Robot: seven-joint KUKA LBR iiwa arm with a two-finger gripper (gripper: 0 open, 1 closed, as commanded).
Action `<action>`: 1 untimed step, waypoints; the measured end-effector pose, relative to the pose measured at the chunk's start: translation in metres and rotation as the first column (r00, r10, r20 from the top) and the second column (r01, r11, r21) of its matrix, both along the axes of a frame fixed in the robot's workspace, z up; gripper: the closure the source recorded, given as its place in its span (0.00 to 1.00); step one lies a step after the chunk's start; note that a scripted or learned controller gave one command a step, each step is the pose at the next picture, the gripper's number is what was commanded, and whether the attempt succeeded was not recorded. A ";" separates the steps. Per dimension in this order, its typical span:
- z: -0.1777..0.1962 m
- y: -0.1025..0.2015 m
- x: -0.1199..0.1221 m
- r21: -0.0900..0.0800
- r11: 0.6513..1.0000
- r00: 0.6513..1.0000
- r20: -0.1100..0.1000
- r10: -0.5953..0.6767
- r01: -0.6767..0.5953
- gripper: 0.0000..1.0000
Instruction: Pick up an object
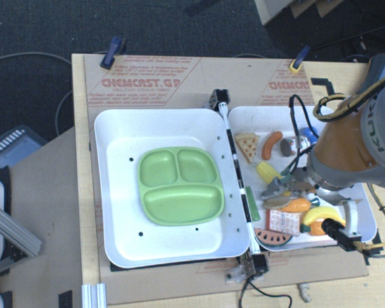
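Watermelon slice [272, 237] lies nearest me, at the front rim of the right bin [366, 226]; behind it my gripper [283, 186] hangs low among the toy food, just above the carrot [296, 205], presumably lining up a pick; its grip I cannot tell

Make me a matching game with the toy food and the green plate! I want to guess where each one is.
Things:
1. green plate
2. pizza slice
3. watermelon slice
4. sausage

Places:
A. right bin, near front edge
B. middle of left bin
C. right bin, far part, just right of the pizza
D. right bin, far part, beside the divider

Pairs: 1-B, 2-D, 3-A, 4-C
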State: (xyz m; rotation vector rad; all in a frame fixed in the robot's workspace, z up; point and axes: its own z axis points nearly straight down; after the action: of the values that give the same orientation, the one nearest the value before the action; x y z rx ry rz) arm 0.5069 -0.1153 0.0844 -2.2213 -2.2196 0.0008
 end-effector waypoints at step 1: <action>0.000 0.017 0.016 -0.001 1.000 1.000 0.003 0.002 -0.002 0.00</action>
State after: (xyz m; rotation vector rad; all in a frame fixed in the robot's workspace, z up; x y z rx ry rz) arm 0.5226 -0.0983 0.0843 -2.2214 -2.2232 -0.0009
